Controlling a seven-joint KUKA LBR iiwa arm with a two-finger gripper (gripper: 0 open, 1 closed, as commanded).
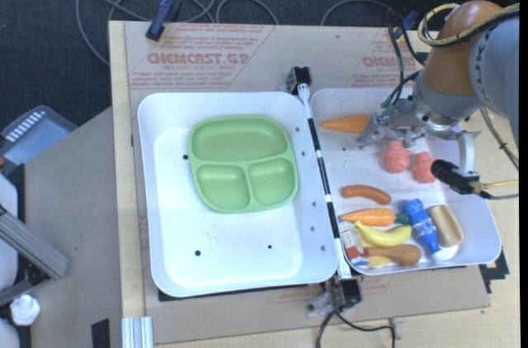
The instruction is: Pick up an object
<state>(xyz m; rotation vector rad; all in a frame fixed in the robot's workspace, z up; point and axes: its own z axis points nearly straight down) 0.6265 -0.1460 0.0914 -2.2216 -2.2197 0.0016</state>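
Arm over the right bin, toy food below.

We see the gripper (396, 128) low in the far half of the right bin (487, 235), just beside an orange carrot (346, 124) near the far-left corner and above two pink lumps (397, 157); we cannot tell how its claw stands or whether it touches anything. Along the near edge lie a sausage (366, 193), a second carrot (368, 216), a banana (384, 236) and a blue bottle (419, 224). The left bin (165, 256) carries a green divided plate (244, 162).
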